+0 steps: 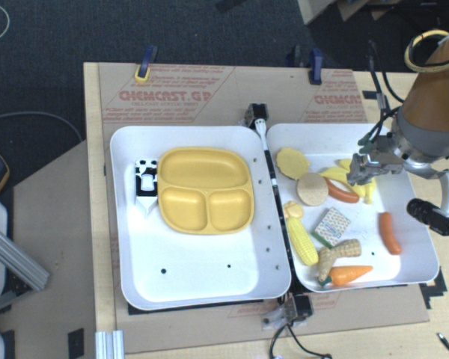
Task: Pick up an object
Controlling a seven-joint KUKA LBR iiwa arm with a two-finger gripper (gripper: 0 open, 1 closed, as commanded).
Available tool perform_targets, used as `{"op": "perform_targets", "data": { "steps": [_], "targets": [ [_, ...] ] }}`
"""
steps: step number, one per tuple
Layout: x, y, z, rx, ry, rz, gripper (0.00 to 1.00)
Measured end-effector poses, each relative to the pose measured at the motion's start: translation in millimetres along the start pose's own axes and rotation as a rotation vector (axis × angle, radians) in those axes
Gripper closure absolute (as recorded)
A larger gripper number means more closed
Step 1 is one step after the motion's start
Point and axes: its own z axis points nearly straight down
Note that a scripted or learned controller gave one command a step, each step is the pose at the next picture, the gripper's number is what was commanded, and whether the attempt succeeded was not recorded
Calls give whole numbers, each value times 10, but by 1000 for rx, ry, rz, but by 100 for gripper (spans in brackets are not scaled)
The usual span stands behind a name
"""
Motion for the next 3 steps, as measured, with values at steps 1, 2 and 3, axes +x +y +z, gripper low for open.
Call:
{"op": "perform_targets", "data": {
  "steps": [1,2,3],
  "targets": [
    [0,14,-239,1,0,0,100],
    [533,389,-243,2,3,-6,100],
    [953,808,-199,1,2,-4,100]
  ]
}}
